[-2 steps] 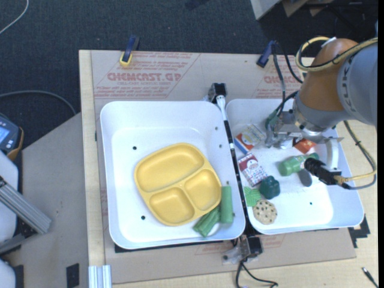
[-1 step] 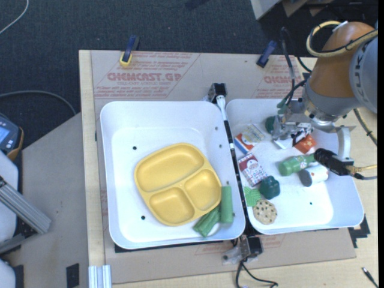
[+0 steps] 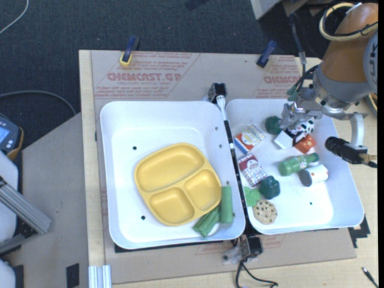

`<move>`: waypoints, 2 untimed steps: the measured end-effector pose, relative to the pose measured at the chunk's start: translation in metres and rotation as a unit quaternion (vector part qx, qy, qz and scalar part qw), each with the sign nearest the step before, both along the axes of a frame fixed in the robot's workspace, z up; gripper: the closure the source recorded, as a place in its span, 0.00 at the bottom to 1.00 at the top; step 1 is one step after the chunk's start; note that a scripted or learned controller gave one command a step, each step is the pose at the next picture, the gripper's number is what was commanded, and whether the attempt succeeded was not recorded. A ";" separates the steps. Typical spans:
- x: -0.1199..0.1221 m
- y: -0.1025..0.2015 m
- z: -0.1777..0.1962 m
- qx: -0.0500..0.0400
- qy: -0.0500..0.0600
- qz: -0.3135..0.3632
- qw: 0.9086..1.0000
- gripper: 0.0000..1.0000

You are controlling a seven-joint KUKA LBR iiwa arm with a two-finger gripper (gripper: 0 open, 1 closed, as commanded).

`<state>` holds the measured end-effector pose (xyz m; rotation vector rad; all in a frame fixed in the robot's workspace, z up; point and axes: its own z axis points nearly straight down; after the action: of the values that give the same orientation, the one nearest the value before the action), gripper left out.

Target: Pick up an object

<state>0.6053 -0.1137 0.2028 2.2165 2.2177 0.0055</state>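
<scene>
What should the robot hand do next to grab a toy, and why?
Probably lower a little, straight down. The gripper hovers over the cluster at the back of the right bin, above the black-and-white toy and the white block, with nothing visibly between its fingers.

A pale wooden bench top (image 3: 180, 77), printed with faded red lettering, stood on dark grey carpeted floor (image 3: 90, 17). Two blue spring clamps (image 3: 129, 50) gripped its far edge, and a thin white cable (image 3: 18, 8) looped across the carpet at upper left.
</scene>
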 end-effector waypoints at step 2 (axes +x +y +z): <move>-0.033 0.033 0.014 0.002 0.006 0.001 1.000 1.00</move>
<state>0.5719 -0.0805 0.2171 2.2224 2.2277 -0.0028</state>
